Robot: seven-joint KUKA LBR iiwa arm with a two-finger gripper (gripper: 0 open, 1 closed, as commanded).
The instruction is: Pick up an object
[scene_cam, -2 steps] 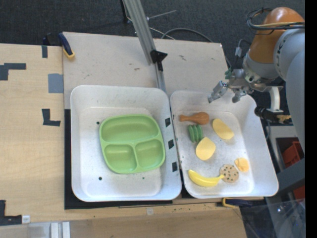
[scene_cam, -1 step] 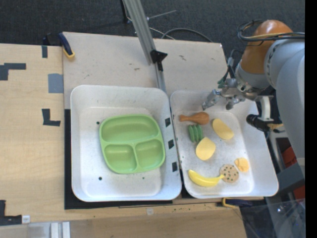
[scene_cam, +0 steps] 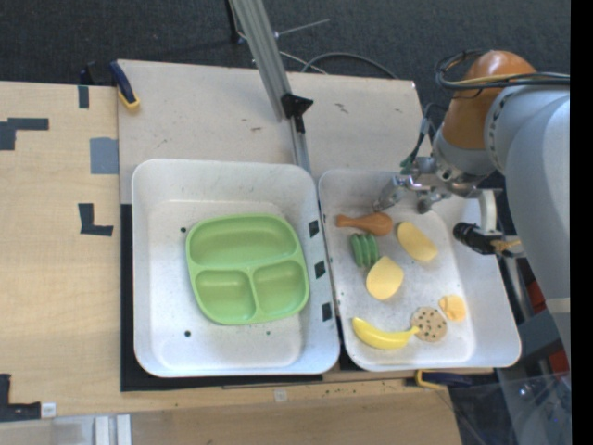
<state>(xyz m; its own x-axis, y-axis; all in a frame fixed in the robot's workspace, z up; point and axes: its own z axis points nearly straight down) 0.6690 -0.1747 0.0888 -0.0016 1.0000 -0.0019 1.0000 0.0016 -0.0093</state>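
The right bin point(scene_cam: 486, 336) holds several toy foods. A brown drumstick point(scene_cam: 364, 222) lies near its back left, with a green vegetable point(scene_cam: 364, 248) just in front of it. Two yellow lumps point(scene_cam: 416, 242) point(scene_cam: 384, 278) sit mid-bin. A banana point(scene_cam: 380, 335), a cookie point(scene_cam: 427, 323) and a small orange piece point(scene_cam: 453, 308) lie along the front. My gripper point(scene_cam: 408, 200) hangs over the bin's back part, just behind and right of the drumstick. It is open, with nothing between its fingers.
The left bin point(scene_cam: 153, 248) carries a green divided plate point(scene_cam: 247, 269). A slanted metal post point(scene_cam: 269, 54) rises behind the bins, ending at the divider between them. The grey arm point(scene_cam: 533, 184) covers the right bin's right side.
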